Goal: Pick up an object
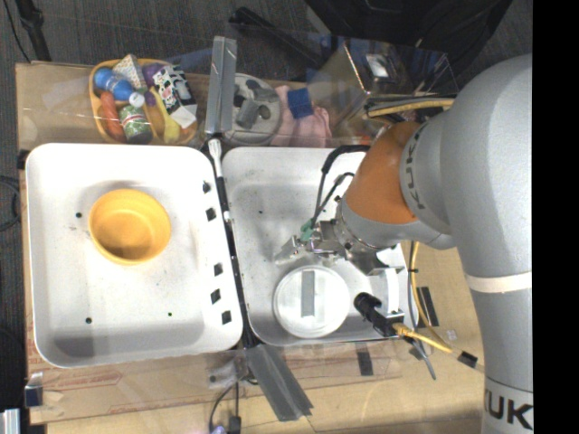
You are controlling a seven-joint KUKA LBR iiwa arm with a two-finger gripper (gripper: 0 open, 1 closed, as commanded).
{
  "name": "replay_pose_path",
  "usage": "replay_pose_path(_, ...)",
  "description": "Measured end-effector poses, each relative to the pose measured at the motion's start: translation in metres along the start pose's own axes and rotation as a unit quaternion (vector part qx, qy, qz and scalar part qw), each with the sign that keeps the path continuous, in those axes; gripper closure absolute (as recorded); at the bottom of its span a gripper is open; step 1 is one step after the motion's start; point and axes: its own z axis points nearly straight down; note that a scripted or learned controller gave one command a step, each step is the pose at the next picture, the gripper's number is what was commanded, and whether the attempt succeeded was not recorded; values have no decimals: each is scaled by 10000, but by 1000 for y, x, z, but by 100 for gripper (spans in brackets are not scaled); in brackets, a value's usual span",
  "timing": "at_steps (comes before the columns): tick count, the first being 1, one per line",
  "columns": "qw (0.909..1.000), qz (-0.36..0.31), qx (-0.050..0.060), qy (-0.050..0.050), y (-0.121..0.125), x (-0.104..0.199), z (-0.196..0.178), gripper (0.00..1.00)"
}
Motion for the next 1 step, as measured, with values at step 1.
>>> replay_pose_path(1,9984,-545,-158,-40,-39,2,8,0)
